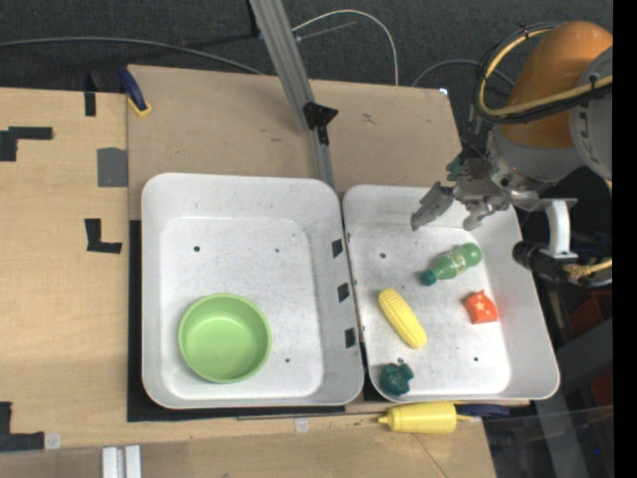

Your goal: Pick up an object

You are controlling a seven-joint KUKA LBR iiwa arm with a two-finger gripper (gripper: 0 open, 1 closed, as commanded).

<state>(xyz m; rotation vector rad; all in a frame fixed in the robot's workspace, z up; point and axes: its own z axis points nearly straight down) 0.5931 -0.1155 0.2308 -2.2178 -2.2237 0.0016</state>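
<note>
Hovering spread-fingered and empty over the right bin (518, 366), the gripper (453, 207) hung just above the green bottle (453, 264), which lay tilted near the corn cob (402, 318) and looked round enough to roll from closing fingers.

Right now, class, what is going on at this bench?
A grey and orange robot arm reaches in from the right, its gripper open over the far end of the right bin, holding nothing. Below it lie a green bottle, a corn cob, a small red object and a dark green piece. The left bin holds a green bowl.
</note>
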